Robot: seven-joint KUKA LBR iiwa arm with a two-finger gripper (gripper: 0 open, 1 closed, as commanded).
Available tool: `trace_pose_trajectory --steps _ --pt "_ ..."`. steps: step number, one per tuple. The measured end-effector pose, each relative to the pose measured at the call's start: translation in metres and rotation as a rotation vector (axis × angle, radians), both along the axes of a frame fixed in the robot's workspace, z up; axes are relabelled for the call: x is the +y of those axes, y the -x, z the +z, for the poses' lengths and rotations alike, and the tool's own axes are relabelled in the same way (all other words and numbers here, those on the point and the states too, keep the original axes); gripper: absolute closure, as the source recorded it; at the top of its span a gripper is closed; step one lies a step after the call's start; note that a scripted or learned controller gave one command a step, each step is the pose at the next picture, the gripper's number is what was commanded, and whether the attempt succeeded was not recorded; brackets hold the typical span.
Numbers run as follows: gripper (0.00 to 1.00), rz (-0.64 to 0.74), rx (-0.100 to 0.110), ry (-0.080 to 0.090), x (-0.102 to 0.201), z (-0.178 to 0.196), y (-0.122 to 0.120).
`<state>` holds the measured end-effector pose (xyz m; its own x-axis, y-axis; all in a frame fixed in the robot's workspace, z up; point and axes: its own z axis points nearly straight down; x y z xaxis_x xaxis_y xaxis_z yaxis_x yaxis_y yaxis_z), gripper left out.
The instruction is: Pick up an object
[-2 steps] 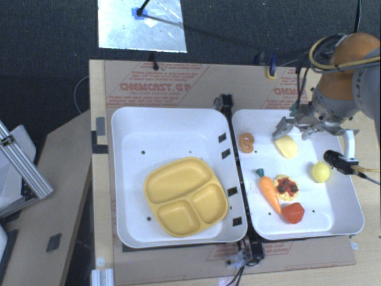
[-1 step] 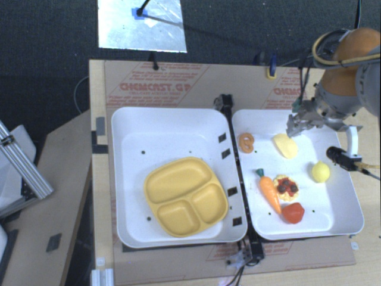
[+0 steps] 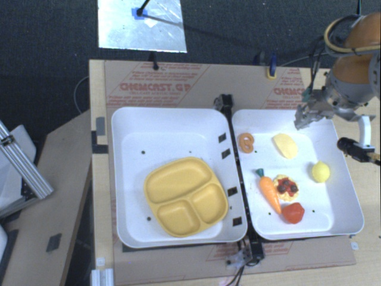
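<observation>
"CHEMCAST GP" — brown bench sheet

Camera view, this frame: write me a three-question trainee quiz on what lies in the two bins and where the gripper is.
1. True or false: the yellow divided tray lies in the left bin.
2. Which item lies nearest the gripper? A) tomato B) pale yellow wedge C) carrot
3. Fill in: the pretzel lies in the right bin close to the ____ between the bins.

Key: 1 true. 2 B. 3 divider.
</observation>
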<state>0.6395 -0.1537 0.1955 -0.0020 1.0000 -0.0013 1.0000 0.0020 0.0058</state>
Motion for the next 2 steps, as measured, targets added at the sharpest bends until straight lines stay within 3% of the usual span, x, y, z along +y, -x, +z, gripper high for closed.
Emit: trace_pose_trajectory --steps 1,2 --pt "1.00 0.002 -0.001 0.000 0.000 0.054 -0.001" --pt "1.00 0.008 0.005 -0.003 0.060 0.052 0.015"
